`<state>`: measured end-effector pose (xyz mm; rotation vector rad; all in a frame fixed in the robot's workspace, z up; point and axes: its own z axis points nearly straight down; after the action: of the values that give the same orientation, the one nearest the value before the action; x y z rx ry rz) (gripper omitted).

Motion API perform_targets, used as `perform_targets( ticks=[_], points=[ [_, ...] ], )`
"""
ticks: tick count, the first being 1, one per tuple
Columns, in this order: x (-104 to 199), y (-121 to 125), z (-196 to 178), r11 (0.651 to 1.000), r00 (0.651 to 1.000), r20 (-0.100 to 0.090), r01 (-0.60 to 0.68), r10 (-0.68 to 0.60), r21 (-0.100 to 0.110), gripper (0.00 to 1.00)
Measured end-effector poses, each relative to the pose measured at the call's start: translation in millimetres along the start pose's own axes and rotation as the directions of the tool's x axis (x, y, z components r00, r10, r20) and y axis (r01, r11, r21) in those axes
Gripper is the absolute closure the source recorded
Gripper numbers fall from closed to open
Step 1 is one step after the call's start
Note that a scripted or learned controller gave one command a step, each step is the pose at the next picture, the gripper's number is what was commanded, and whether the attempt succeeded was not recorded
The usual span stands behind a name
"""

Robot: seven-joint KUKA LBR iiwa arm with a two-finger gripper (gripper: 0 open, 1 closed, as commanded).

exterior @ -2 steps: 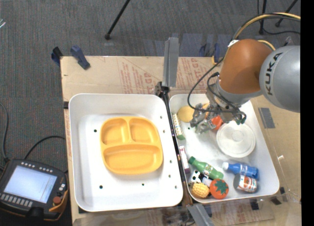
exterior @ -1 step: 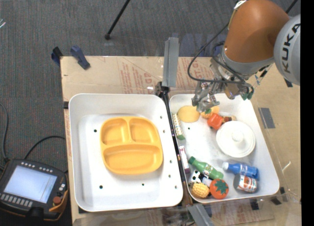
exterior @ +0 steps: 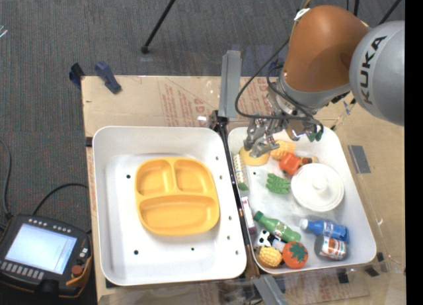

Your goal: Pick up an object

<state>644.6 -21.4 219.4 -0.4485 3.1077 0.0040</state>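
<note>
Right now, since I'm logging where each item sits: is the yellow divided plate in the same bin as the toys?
No, the yellow divided plate lies in the left bin, apart from the toys in the right bin.

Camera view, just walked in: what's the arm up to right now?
The KUKA arm reaches in over the right bin, which holds small toys. Its claw hangs low at the bin's far left corner, right above a yellow toy, with an orange one and a white lidded bowl nearby. I can't tell if it grips anything. The left bin holds a yellow divided plate, untouched.
</note>
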Motion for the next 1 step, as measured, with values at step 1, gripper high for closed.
perform_targets(
  ticks=[1],
  points=[
    [-12.1,42.0,9.6,0.999,0.999,0.000,0.039,-0.039,-0.001,1.00]
  ],
)
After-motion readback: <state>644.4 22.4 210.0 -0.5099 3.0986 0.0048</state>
